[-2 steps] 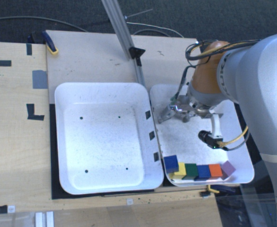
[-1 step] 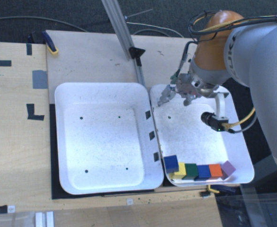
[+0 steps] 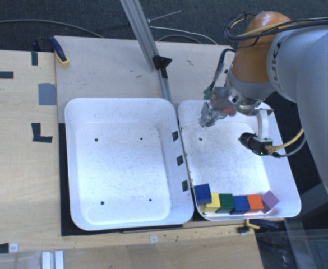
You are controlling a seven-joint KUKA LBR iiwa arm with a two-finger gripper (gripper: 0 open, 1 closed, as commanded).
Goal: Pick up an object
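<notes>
Gripper (image 3: pixel 208 118) over right bin's (image 3: pixel 231 156) far left corner, well apart from blocks; finger state impossible to tell. Along near wall: blue block (image 3: pixel 202 193) on yellow block (image 3: pixel 211 206), then green (image 3: pixel 226 202), blue (image 3: pixel 241 203), orange (image 3: pixel 255 202), purple (image 3: pixel 270 199).

Pale wooden bench (image 3: pixel 18 167) fills left side and bottom of frame, with dark tape marks (image 3: pixel 39 132) scattered at left. Grey tape patch (image 3: pixel 47 93) upper left. Blue-and-yellow clamp (image 3: pixel 59 50) at upper left, on corner of lighter board (image 3: pixel 107 66). Slanted aluminium rail (image 3: pixel 138 21) runs from top centre down to between the two bins; black bracket (image 3: pixel 161 63) on it. Thin cables (image 3: pixel 175 37) lie along the top. Small blue-and-yellow clamp (image 3: pixel 259 225) at bottom right edge.
</notes>
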